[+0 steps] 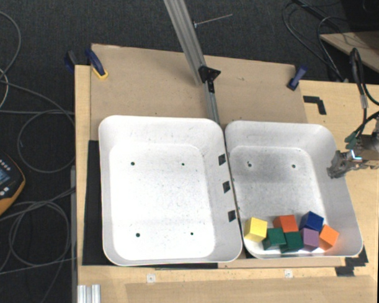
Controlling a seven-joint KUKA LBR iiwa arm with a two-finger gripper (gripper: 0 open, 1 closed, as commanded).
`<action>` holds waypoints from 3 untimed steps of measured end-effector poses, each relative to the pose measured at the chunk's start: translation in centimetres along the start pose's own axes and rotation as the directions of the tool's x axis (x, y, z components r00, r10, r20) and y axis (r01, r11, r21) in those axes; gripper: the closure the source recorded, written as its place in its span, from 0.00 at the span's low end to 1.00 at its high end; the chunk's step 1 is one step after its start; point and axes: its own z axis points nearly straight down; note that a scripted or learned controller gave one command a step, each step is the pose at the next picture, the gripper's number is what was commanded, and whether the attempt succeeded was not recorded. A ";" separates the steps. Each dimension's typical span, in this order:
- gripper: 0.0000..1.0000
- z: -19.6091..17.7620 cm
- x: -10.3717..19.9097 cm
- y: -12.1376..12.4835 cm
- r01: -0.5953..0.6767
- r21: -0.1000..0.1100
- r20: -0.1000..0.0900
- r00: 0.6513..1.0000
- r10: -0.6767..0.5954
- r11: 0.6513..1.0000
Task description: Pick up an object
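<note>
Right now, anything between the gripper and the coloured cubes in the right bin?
Nothing visible. The two-finger gripper sits at the right bin's right rim. The cluster of small coloured cubes lies packed against the near wall, with bare white floor between. The orange cube is the cluster's rightmost.

Even, bright overhead light — soft shadows inside the white bins, slightly grainy.

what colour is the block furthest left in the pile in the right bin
Yellow. The leftmost block sits at the left end of the cluster along the right bin's near wall, seen in the camera view.
</note>
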 end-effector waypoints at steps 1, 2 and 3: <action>1.00 -0.5 5.7 2.1 0.006 0.004 -0.003 1.000 -0.006 1.000; 1.00 -0.1 11.8 4.1 0.006 0.005 -0.004 1.000 -0.006 1.000; 1.00 -0.6 17.0 5.9 0.005 0.004 -0.004 1.000 -0.005 1.000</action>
